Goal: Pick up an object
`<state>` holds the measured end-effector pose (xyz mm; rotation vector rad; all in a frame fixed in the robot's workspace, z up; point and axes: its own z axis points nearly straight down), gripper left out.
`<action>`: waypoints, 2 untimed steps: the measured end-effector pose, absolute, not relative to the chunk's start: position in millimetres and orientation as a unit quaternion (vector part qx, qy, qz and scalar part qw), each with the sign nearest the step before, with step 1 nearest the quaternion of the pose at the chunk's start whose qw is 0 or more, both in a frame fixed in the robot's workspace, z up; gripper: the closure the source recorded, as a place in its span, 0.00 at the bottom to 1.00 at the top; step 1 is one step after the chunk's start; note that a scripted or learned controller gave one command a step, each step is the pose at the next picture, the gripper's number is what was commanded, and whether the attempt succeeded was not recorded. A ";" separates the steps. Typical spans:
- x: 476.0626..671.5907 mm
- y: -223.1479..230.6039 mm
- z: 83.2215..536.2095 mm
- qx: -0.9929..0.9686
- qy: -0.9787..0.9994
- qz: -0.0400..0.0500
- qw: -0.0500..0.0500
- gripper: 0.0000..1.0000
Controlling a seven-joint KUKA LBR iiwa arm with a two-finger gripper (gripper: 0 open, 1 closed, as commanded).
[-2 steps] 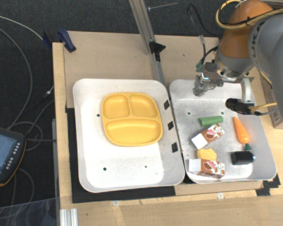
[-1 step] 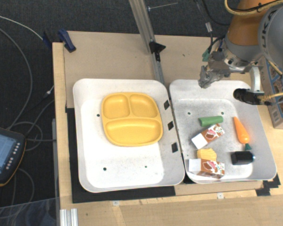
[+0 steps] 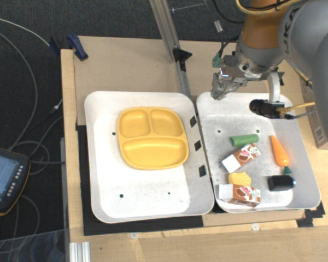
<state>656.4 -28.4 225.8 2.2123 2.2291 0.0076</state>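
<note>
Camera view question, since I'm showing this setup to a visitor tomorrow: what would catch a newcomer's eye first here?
Probably the yellow divided plate, bright against the left bin. Next, the grey arm with its orange band at top right, its gripper above the far edge of the right bin. Then the small clutter in that bin: an orange carrot, a green piece and a black block.

Right bin's [image 3: 208, 146] left strip lies open; toys [image 3: 245, 156] crowd its middle.
</note>
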 end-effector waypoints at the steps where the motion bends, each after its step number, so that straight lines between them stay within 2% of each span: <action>1: 657.1 28.1 222.1 0.705 0.710 0.001 -0.001 1.00; 2: 644.7 86.3 219.2 0.705 0.710 0.000 -0.002 1.00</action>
